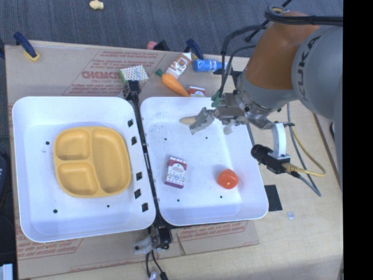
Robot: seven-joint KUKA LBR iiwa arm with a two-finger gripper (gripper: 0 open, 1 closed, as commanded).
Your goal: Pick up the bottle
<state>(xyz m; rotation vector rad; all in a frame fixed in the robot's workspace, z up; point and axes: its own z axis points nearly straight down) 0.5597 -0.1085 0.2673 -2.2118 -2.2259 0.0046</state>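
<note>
A small white bottle (180, 64) with an orange and red label lies on the cardboard behind the right bin (250, 206), outside it. My gripper (214, 123) hangs over the far part of the right bin, below and to the right of the bottle and apart from it. Its two grey fingers (201, 121) stand spread with nothing between them. A small tan piece (187, 120) lies on the bin floor just left of the fingers.
In the right bin lie a red and white box (176, 172) and an orange-red ball (228, 179). The left bin (23, 156) holds a yellow divided plate (92, 160). Near the bottle lie a carrot (173, 84), a blue object (205, 66) and a small red-and-white box (196, 90).
</note>
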